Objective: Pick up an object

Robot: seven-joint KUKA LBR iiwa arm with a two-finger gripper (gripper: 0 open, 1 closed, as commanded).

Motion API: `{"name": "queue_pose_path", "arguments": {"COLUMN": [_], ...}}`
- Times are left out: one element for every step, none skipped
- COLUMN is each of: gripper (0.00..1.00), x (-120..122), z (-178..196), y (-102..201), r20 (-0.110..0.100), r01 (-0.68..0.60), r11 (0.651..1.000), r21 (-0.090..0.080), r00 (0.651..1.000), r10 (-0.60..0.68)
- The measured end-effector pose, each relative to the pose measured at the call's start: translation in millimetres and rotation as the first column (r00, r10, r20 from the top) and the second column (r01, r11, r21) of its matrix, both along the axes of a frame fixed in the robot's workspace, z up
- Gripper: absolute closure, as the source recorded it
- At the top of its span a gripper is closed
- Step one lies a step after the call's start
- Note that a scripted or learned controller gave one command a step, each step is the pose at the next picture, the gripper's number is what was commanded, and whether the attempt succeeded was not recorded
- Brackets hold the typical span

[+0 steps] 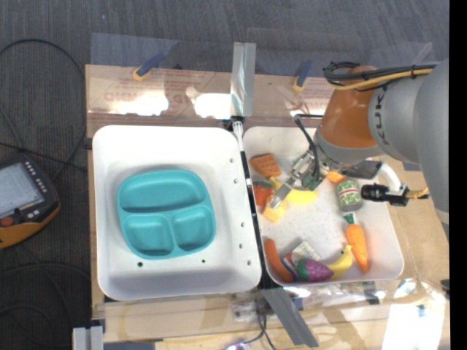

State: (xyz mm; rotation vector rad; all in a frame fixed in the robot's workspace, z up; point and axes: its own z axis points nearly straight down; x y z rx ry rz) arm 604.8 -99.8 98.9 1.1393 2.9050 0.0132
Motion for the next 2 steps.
{"name": "queue_pose_path", "arguments": {"gripper": [1.00, 1.00], "x": [3.4, -10.3], "z": [9.8, 69.6], "y": [0.9, -78.1], "r20": [0.009, -0.025], "r01": [-0.002, -0.288], "r11": [1.000, 0.958], "r21": [-0.002, -0.002], "r00": [1.000, 0.957], "r10": [0.002, 0.288]}}
